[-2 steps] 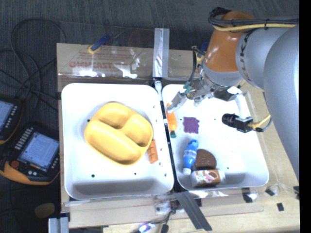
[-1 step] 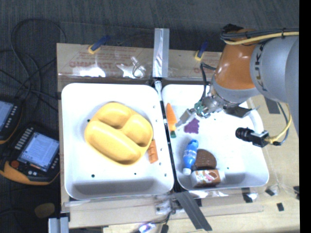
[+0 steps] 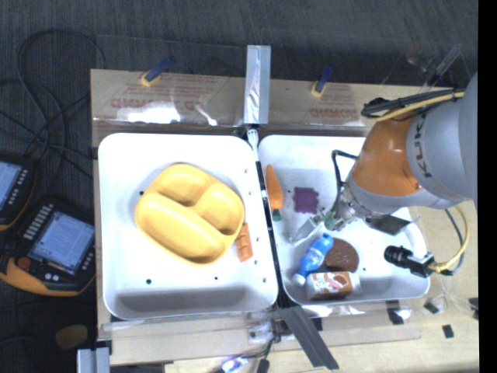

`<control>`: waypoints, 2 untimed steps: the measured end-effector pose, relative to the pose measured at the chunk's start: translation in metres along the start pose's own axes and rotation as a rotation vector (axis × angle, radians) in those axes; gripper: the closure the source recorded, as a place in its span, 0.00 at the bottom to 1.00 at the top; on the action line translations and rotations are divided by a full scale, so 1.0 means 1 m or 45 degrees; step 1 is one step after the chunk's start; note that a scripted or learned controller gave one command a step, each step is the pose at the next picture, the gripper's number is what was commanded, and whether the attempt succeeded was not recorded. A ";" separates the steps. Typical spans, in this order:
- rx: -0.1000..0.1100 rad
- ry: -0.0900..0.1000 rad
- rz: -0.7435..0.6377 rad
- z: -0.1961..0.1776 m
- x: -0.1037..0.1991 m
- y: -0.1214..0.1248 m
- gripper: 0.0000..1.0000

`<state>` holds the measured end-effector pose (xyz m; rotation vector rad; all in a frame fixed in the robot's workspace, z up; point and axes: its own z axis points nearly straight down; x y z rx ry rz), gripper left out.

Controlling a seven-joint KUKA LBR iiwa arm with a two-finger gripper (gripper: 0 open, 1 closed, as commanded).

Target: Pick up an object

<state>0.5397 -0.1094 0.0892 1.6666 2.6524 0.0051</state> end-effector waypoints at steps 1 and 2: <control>-0.009 -0.003 0.001 -0.012 -0.001 0.002 1.00; 0.007 0.005 0.309 -0.031 0.022 -0.050 1.00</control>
